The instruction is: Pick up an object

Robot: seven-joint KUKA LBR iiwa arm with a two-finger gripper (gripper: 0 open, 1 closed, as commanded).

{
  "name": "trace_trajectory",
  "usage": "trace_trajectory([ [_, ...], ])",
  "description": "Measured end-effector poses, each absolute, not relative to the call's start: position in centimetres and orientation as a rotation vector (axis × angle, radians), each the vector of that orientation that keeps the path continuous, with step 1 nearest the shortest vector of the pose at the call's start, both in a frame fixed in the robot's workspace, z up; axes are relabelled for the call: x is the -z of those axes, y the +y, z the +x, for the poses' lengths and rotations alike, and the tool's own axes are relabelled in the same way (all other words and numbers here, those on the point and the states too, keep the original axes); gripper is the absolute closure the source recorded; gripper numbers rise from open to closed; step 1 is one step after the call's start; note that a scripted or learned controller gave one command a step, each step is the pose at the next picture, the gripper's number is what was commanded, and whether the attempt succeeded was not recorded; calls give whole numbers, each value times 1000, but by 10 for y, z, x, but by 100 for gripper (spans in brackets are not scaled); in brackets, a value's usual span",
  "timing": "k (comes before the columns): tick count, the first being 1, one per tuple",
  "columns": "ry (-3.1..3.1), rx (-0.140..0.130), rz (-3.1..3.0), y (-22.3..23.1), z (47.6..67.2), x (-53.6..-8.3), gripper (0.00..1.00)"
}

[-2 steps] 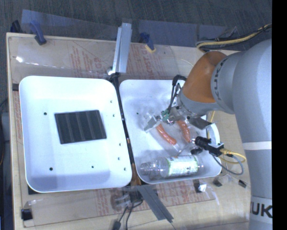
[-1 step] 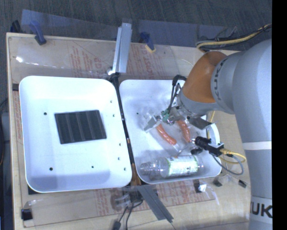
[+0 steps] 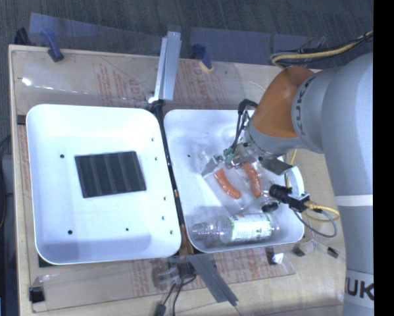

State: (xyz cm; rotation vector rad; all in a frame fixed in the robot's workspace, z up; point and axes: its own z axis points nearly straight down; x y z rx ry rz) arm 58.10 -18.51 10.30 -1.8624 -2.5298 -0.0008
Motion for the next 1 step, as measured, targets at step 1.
trace_trajectory([
  [1,-2491,-2,-1909,-125,602,-196,100],
])
